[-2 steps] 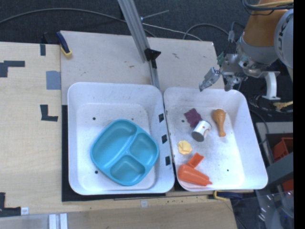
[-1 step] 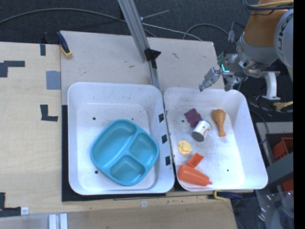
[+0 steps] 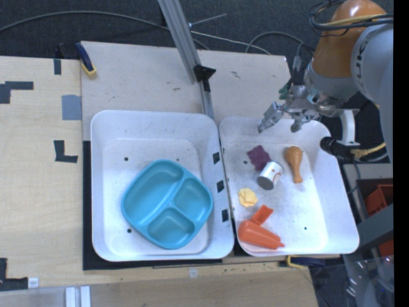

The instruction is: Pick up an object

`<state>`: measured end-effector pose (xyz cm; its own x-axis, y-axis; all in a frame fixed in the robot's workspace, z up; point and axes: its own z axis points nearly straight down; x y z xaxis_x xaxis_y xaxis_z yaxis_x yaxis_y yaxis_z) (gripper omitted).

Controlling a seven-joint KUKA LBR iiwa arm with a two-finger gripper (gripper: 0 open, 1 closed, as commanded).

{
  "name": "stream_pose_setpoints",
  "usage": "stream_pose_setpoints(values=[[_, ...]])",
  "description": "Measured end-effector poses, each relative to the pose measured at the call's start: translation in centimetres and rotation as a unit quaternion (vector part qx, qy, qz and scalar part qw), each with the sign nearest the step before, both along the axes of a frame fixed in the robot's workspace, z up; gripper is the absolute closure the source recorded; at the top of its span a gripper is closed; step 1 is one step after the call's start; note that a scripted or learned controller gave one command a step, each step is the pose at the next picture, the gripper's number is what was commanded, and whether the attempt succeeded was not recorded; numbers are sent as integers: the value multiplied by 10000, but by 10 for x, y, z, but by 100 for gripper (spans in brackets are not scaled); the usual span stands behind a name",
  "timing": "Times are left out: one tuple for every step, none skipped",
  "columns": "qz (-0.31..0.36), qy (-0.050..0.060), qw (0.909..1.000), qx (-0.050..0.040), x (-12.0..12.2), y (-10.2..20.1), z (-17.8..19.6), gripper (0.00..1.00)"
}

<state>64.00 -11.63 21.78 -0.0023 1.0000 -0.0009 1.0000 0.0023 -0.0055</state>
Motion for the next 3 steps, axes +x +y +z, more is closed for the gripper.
stream_pose_setpoints(values=[[2,1,10000,-1,4,2,-45,0],[2,13,10000,2,6,5,-110,0],[11,-16,10000,1,8,5,-95,100]])
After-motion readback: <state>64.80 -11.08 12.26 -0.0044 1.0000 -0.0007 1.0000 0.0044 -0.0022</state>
